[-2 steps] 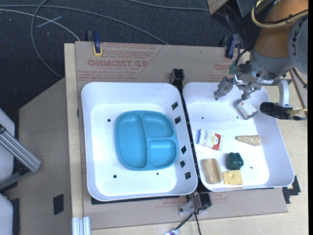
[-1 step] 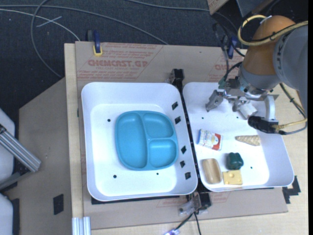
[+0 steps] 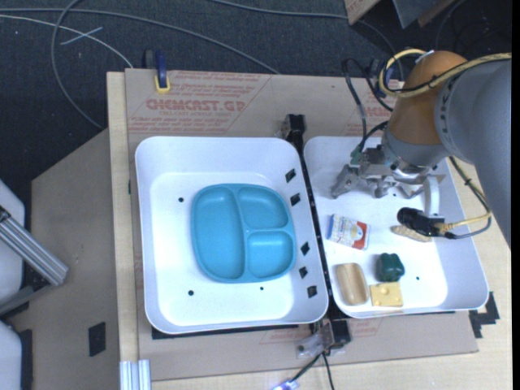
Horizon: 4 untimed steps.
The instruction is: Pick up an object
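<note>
1. The gripper (image 3: 367, 185) hangs over the far part of the right bin (image 3: 463, 287). From this slanted view I cannot tell whether it is spread or pressed together.
2. My closest candidate is the small packet (image 3: 348, 231), which lies flat on the bin floor. It is just nearward and slightly left of the gripper, and apart from it.
3. The packet's long axis runs roughly left to right, dipping a little nearward at its right end, where the red print sits.
4. I judge the move to be a short shift near-left and then a descent, closing across the packet's short, near-far width.
5. Nearer still lie a tan roll (image 3: 351, 283), a yellow square (image 3: 387, 296) just beside it, and a green lump (image 3: 391, 266).
6. The blue divided plate (image 3: 242, 231) sits in the left bin (image 3: 154, 218), well apart from all this.
</note>
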Motion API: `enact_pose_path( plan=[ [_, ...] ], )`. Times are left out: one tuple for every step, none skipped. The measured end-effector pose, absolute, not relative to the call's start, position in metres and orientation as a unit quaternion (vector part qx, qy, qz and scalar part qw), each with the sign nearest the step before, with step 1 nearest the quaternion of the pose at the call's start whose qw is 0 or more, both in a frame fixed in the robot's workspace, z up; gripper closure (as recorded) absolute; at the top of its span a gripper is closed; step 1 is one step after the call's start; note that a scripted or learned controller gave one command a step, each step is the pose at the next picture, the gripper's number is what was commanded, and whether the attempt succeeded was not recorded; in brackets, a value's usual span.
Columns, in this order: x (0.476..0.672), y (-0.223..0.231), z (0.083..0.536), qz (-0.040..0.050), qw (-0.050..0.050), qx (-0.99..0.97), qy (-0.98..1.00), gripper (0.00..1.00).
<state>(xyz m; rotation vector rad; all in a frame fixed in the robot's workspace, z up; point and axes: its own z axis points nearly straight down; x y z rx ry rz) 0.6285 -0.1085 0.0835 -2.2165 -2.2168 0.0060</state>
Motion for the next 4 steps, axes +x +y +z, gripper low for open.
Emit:
enact_pose_path(
  plan=[
    [0.631, -0.109, 0.099, -0.0008, 0.0, -0.707, -0.707, 1.0],
    [0.633, -0.099, 0.159, -0.0024, -0.003, -0.706, -0.708, 1.0],
    [0.632, -0.108, 0.22, -0.0025, -0.004, -0.707, -0.707, 1.0],
    [0.629, -0.113, 0.283, -0.0027, -0.004, -0.707, -0.707, 1.0]
  ],
)
